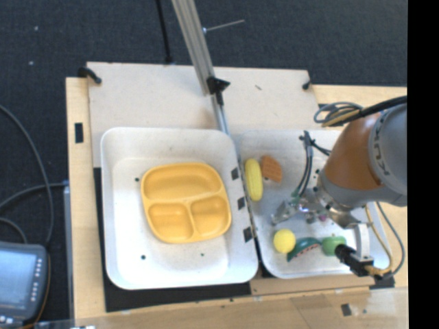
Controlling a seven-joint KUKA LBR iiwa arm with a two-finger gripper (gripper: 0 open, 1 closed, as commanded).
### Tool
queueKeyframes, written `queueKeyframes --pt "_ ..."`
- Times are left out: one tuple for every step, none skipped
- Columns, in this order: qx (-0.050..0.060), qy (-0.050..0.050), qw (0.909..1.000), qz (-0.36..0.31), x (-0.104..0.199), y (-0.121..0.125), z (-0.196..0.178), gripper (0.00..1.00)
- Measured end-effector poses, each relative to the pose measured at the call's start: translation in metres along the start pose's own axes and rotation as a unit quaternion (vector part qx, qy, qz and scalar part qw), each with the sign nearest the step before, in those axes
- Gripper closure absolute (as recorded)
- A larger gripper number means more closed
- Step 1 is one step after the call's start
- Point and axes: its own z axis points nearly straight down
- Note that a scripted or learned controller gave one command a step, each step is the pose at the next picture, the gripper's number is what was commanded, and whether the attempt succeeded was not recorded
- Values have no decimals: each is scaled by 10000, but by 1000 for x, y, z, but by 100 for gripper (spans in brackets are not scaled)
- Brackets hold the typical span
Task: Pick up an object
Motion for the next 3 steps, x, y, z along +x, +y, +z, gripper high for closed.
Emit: queueKeyframes --pt "-27 7 10000 33 0 2 -12 100" --pt "-37 1 10000 12 -5 4 -55 100" --pt "-42 0 10000 -28 -2 4 -100 100"
